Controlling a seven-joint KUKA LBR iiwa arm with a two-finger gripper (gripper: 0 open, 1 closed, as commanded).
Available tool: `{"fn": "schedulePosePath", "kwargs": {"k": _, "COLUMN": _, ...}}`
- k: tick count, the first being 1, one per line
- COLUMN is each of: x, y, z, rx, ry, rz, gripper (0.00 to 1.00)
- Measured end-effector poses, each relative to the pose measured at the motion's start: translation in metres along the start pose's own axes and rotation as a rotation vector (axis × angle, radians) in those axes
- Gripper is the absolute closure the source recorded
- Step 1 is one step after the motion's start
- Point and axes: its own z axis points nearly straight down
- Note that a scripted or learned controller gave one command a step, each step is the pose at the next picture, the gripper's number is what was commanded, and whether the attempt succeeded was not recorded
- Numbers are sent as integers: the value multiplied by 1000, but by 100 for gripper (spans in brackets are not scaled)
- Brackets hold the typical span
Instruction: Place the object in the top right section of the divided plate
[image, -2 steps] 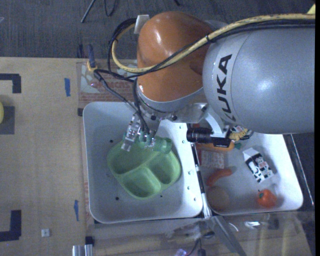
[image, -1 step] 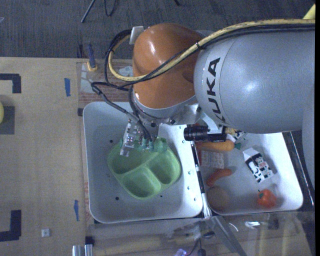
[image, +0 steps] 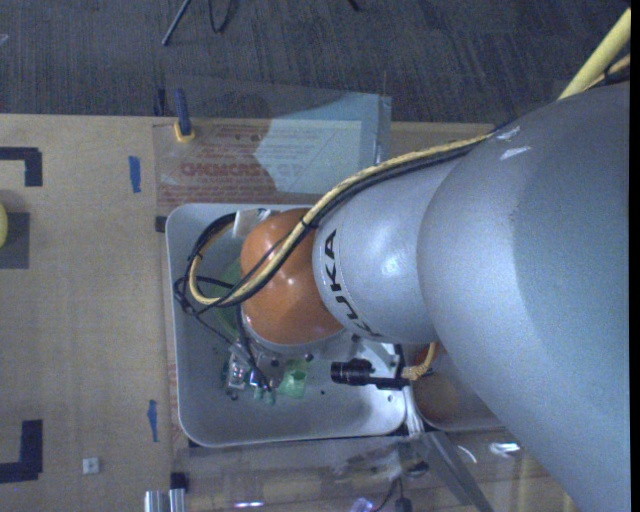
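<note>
Reaching in from the right, the arm (image: 400, 270) covers most of the white bin (image: 190, 400); honestly can't tell the fingers' state.

Arm (image: 400, 270): black letters "UKA" legible on the grey casing just right of the orange band (image: 285, 275); the first letter is cut off. Clear sheet (image: 270, 150) beyond the bin: reddish print, too blurred to read.
</note>
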Motion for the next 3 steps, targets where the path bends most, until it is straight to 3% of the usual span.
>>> {"fn": "schedulePosePath", "kwargs": {"k": 1, "x": -27, "y": -92, "z": -54, "rx": 12, "ry": 8, "rz": 94, "gripper": 100}}
{"fn": "schedulePosePath", "kwargs": {"k": 2, "x": -41, "y": -27, "z": -128, "rx": 10, "ry": 8, "rz": 83, "gripper": 100}}
{"fn": "schedulePosePath", "kwargs": {"k": 3, "x": -8, "y": 1, "z": -128, "rx": 11, "ry": 10, "rz": -10, "gripper": 100}}
